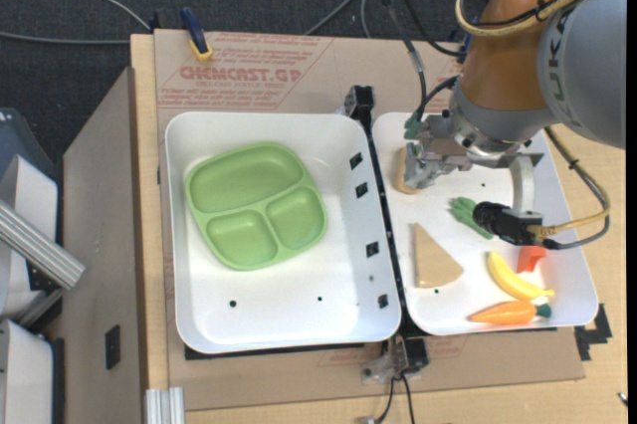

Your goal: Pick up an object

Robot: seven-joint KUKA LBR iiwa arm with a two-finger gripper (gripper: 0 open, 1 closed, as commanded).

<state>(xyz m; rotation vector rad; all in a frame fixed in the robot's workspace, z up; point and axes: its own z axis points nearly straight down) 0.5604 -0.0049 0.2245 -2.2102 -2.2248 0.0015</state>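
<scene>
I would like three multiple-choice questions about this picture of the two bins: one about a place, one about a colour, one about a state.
1. Where does the green plastic divided plate lie?
A. in the left white bin
B. in the right white bin
C. on the cardboard behind the bins

2. What colour is the toy banana?
A. green
B. yellow
C. blue

3. How does the tan wedge-shaped piece rest?
A. flat on the floor of the right bin
B. lifted between the fingers
C. inside the divided plate

Answers:
1 A: the plate sits in the middle of the left bin.
2 B: the banana is yellow, just above the orange toy carrot.
3 A: the wedge lies flat near the divider, apart from the two-finger gripper, which is further back.
</scene>
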